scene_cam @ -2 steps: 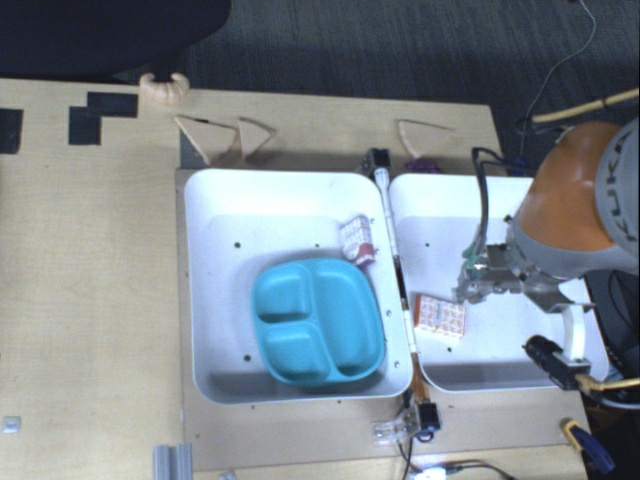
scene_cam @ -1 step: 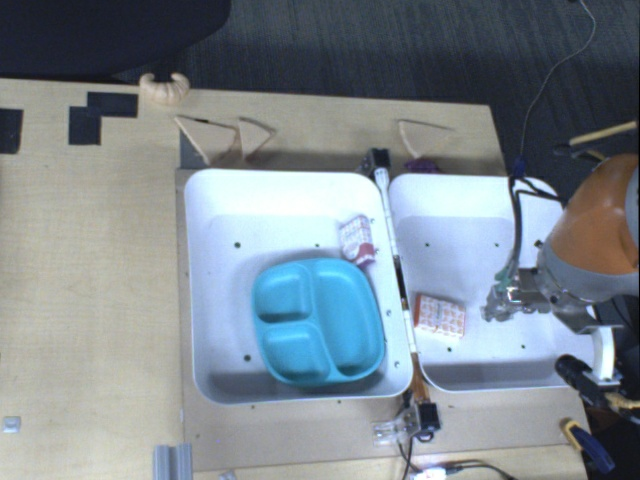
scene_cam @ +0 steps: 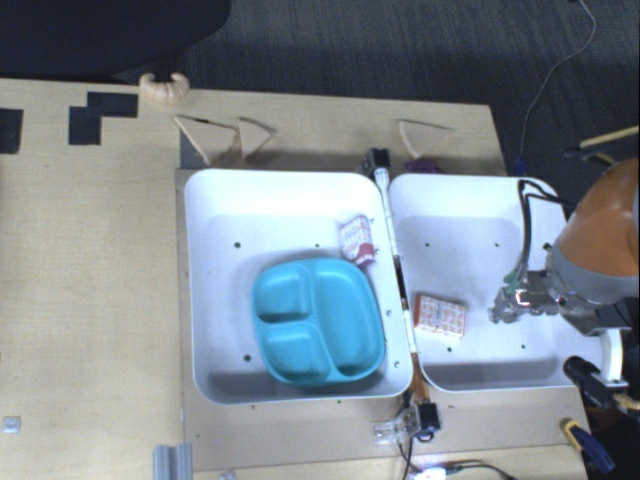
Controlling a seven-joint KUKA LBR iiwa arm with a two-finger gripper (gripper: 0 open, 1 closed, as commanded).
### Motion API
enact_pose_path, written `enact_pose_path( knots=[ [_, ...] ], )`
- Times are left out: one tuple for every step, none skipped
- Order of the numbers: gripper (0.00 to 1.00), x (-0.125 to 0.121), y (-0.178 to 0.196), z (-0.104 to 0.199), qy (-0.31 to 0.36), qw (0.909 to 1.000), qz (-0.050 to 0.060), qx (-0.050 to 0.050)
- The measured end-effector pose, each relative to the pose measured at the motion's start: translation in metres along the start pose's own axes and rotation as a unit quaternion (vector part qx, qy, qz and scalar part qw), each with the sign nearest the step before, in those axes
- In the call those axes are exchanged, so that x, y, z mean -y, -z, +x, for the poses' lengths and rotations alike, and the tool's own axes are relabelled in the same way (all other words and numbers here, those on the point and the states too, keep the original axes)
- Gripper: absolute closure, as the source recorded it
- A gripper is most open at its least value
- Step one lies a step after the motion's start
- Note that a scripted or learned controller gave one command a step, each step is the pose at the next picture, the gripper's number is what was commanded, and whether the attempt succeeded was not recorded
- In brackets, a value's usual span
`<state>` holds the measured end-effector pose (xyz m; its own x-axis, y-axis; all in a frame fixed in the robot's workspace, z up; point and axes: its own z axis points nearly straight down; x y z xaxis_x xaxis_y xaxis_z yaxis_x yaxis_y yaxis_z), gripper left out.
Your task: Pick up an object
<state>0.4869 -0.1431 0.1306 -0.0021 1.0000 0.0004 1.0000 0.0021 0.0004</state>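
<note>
Objects to pick from lie in both bins, and from my remote seat I see none of them between the gripper's tips. The gripper sits low over the right bin, toward that bin's three o'clock side, at the end of the grey arm with its orange band reaching in from three o'clock. Whether it is released or clenched I cannot tell; its tip is small and blurred at this angle. At nine o'clock from the gripper, apart from it, a small flat packet with a speckled red-and-white print lies on the right bin's floor near the dividing wall. Beyond that wall, in the left bin, a turquoise divided tray rests at the six o'clock side of the floor, its three compartments facing up. Just off the tray's one o'clock corner lies a small white-and-red wrapped item, close to the divider. Both bins rest on the pale wooden bench.
</note>
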Motion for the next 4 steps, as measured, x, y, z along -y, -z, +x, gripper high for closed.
enact_pose_path(
  knots=[
    [1.0, -0.021, 0.054, 0.077, 0.002, 1.0, -0.002, -0.001],
    [1.0, -0.015, 0.025, 0.0, 0.0, 1.0, 0.0, 0.001],
    [1.0, -0.001, 0.054, 0.097, 0.002, 1.0, 0.0, -0.001],
    [1.0, -0.048, -0.022, 0.053, 0.0, 1.0, 0.001, 0.0]
  ],
)
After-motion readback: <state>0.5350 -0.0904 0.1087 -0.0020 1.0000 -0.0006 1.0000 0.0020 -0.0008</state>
